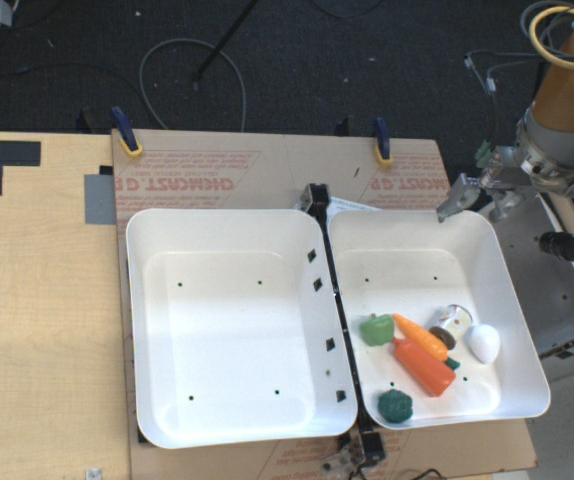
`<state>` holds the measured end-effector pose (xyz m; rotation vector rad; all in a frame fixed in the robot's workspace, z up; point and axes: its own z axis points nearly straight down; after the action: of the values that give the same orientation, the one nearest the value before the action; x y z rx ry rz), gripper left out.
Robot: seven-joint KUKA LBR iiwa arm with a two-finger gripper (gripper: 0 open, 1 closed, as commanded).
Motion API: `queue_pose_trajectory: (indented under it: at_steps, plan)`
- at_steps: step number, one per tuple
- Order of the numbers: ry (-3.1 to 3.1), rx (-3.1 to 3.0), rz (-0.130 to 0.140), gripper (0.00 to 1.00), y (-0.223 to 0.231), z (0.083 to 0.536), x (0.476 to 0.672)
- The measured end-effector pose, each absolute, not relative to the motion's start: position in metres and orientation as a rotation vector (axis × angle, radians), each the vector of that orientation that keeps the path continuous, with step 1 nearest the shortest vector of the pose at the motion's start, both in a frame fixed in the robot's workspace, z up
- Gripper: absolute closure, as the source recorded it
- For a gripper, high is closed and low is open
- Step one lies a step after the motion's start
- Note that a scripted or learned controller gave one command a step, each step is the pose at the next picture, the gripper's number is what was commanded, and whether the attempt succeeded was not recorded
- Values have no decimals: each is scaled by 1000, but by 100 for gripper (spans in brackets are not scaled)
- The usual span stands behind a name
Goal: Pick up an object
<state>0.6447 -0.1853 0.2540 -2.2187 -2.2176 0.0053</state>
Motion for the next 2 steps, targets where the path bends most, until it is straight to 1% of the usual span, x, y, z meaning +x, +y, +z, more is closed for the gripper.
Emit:
queue_pose_trajectory:
  at_steps: [1, 2]
  plan:
    - [-2221, -2221, 1, 0, -185, 257, 646]
    - [-2220, -2219, 4, 0, -190, 212, 649]
